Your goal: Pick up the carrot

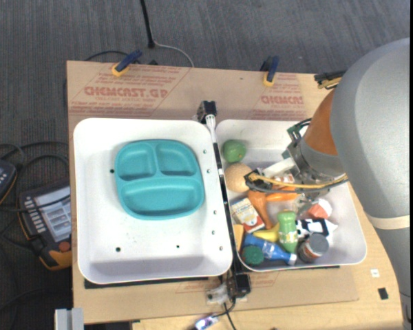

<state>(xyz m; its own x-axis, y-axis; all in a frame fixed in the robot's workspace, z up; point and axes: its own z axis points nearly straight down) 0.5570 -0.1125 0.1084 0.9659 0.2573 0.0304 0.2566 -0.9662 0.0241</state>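
One carrot [274, 199] is what you're after, and it's lying in the right bin [354, 253], roughly mid-bin, an orange wedge running left-right with its fat end toward the divider. It's packed in tight: a tan, rounded thing [238, 176] sits just behind it, a small labelled packet [246, 212] touches its near-left side, and a green bottle [287, 227] stands just in front. A green ball [234, 150] sits farther back, and a blue-and-yellow toy [270, 247] lies along the front wall.

Your gripper [304, 184] hangs right over the carrot's thin end, with the big grey arm [375, 129] covering it from the right. Can't tell how the jaws stand from this angle, and nothing is visibly between them.

I'd call this the approach/descent step, with no grab made. Next move probably needs a straight drop onto the carrot's middle, closing across its narrow width, without catching the bottle or packet.

Left bin [89, 205] has a teal divided tray [160, 179], well out of the way.
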